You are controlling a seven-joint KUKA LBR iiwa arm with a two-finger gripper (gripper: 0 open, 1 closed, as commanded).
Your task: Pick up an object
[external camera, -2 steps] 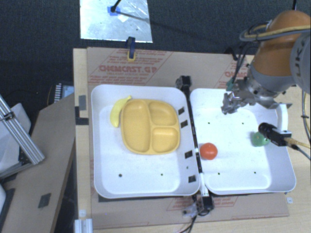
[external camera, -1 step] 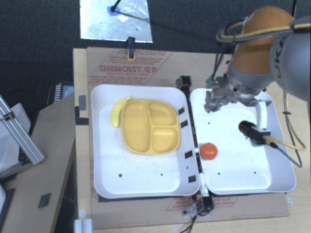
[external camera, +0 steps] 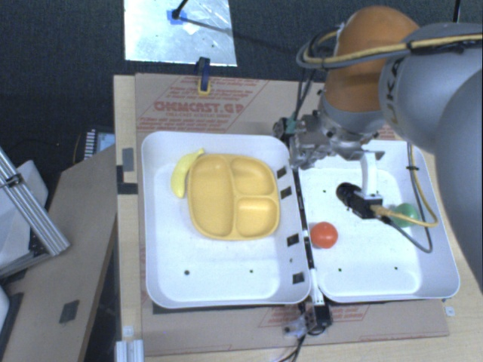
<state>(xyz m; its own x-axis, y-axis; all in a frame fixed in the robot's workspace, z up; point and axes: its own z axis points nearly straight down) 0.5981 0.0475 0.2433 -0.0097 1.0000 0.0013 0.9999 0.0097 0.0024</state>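
A small orange-red ball (external camera: 324, 234) lies near the left wall of the right bin (external camera: 377, 277). A green object (external camera: 408, 213) sits toward that bin's right side, partly crossed by a yellow cable. In the left bin (external camera: 162, 262) a yellow divided plate (external camera: 230, 196) rests with a yellow banana (external camera: 182, 173) tucked against its left edge. My gripper (external camera: 301, 151) hangs over the far left corner of the right bin, by the divider between the bins, well above and behind the ball. The wrist's bulk hides its tip.
A black fitting (external camera: 355, 200) on a white bracket hangs from the wrist over the right bin's middle. Cables loop from it toward the green object. Cardboard (external camera: 200, 104) lies under both bins, with a yellow and blue clamp (external camera: 204, 76) at its far edge.
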